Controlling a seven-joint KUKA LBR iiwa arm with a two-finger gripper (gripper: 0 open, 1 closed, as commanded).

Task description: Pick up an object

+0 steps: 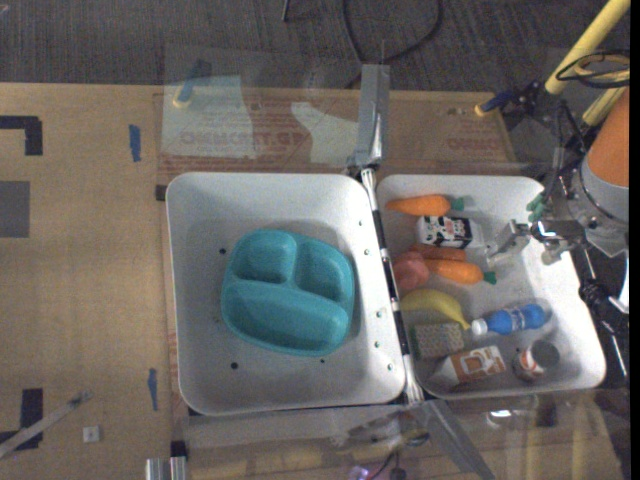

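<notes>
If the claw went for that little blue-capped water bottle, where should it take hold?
Probably across the middle of the water bottle, coming straight down from above. It lies on its side, pointing left-right, so the claw should close across its narrow width. The can and the carton sit close below, the banana to the left.

Two bins side by side, left bin (190, 268) and right bin (570, 298).

A divided tray (288, 291) lies in the left bin. In the right bin, one carrot (420, 205) lies farthest, a small carton (445, 232) just nearer, then a second carrot (455, 269), a banana (433, 305), a sponge (437, 339); a bottle (512, 320) lies right of the banana, a box (470, 364) and a can (534, 359) nearest.
</notes>
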